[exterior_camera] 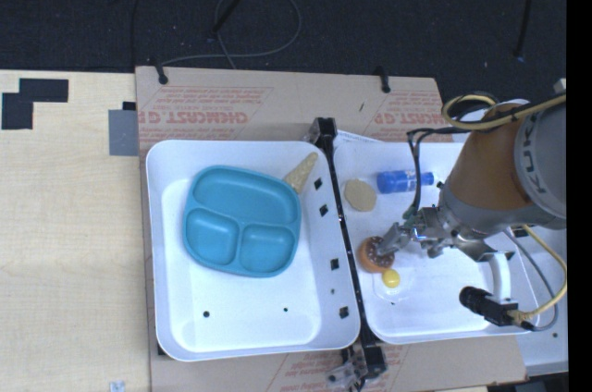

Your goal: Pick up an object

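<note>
In the right bin [435, 325], my gripper [392, 242] hangs low, just right of a small brown and orange round piece [372, 255]. It is touching or nearly touching that piece's upper right edge. A small yellow ball [390, 279] lies just below the gripper. A tan round disc [360, 194] and a blue cylinder [398, 181] lie farther back in the same bin. The arm covers the right part of this bin.
The left bin [185, 325] holds a blue divided plate [242, 221], with a tan cone [301, 170] at its back right corner. A black divider [339, 224] runs between the two bins. Cardboard lies under both bins, and a pale bench top spreads to the left.
</note>
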